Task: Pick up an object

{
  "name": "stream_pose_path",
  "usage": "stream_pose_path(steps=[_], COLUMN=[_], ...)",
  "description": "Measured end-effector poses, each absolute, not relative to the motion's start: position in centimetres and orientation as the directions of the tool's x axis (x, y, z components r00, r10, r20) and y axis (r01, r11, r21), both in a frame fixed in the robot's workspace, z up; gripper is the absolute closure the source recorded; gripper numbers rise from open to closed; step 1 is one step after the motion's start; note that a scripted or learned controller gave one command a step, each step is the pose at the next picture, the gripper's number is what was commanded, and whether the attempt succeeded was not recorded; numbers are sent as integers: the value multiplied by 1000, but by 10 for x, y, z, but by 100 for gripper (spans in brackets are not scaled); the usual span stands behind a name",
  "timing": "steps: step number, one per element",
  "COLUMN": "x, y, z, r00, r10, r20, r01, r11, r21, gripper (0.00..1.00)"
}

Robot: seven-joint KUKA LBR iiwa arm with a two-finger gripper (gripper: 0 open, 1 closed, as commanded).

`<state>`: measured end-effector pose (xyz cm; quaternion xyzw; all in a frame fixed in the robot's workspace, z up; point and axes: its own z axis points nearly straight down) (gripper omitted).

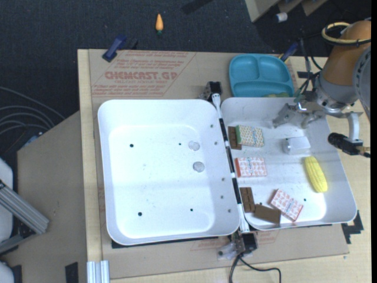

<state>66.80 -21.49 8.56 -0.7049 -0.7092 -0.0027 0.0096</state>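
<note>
My gripper [293, 115] hangs over the back part of the right bin [339, 208], below the grey arm with its orange band [352, 34]. In that bin lie a dotted packet [251, 136], a red-and-white packet [251, 167], a yellow corn cob [316, 174], a pink checked packet [287, 204], and brown pieces [265, 215] near the front left corner. The dotted packet lies left of the gripper and a little nearer the front. A small grey shape [295, 145] lies just in front of the gripper. Nothing shows in its grasp.
The left bin [112, 119] holds two small grey discs [194, 146]. A teal divided tray [261, 75] stands behind the right bin. A blue clip [113, 49] and an orange bit [159, 22] lie at the back left. Cables run along the left floor.
</note>
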Motion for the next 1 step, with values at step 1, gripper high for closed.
stream_pose_path(steps=[1], x=[668], y=[-215], z=[86], r00=[-6], r10=[1000], r20=[17], r01=[1000], r11=[6], r21=[-10], gripper=[0])
